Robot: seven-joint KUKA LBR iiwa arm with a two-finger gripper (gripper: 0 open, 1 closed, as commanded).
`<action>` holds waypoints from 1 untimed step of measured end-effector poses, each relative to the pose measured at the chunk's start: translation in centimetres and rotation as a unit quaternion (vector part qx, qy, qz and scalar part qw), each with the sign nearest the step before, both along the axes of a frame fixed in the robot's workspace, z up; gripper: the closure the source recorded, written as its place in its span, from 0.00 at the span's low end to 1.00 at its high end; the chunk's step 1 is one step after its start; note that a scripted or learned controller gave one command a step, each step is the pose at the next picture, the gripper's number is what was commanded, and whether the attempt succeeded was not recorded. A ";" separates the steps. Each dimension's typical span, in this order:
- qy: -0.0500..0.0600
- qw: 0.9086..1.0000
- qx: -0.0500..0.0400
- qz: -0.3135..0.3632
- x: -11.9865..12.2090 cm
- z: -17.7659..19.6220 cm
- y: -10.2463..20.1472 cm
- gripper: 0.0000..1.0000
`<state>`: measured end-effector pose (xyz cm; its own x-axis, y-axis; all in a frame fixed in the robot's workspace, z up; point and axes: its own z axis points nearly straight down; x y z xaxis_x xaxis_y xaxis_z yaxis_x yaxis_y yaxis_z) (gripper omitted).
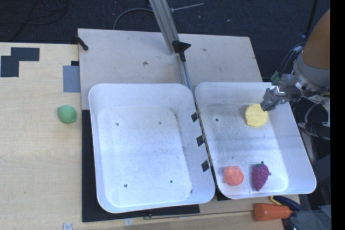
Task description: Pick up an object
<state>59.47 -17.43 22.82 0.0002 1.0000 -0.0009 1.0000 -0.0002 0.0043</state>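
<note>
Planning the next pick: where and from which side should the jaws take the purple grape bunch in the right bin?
Grip the purple grape bunch across its narrow width, coming from above. It lies flat and elongated, stem pointing away from the bin's near rim, and an orange toy fruit sits close on its left, so keep the jaws tight.

Two bins side by side on bench [135,56]. In right bin [285,140]: lemon [256,116] near back edge, gripper [269,100] just behind it; strawberry [233,175] and grapes [260,175] side by side along front edge. Ball [67,114] left of left bin [102,169].
</note>
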 end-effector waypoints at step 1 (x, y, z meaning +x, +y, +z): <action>0.000 1.000 0.000 0.000 -0.6 4.5 -0.4 1.00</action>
